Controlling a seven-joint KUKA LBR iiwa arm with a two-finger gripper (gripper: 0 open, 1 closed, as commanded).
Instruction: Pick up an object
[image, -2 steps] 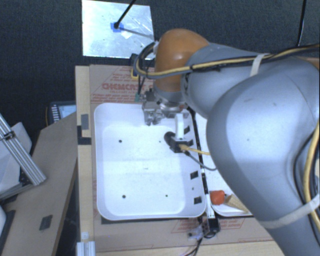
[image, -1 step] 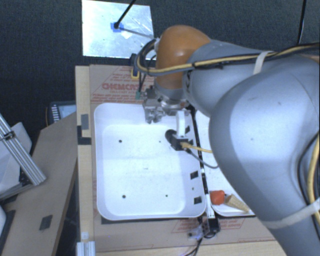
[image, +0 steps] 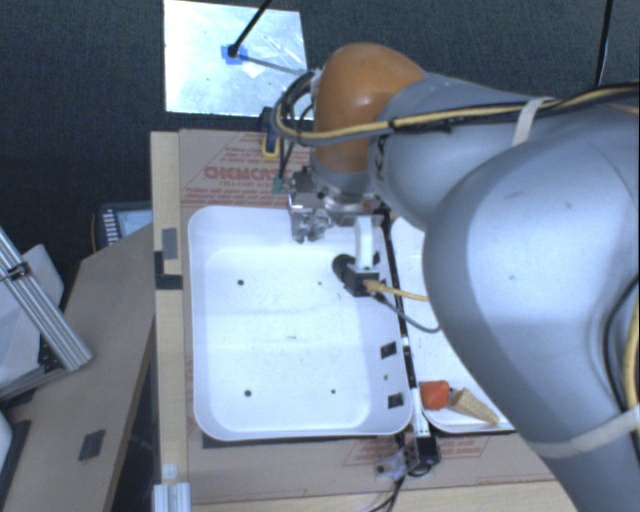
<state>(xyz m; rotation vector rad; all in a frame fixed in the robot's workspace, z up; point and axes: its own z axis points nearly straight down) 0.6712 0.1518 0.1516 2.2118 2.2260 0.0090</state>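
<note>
Your claw (image: 305, 228) hangs at the far rim of the left bin (image: 215, 330), carrying nothing; you cannot tell its state. The pick hasn't begun. Your targets, an orange piece (image: 434, 394) and a tan cone (image: 472, 405), lie in the right bin's near corner, so the arm, stretched across from the right, must swing back there.

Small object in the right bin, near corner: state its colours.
Orange and tan object, seen in the camera view.
</note>
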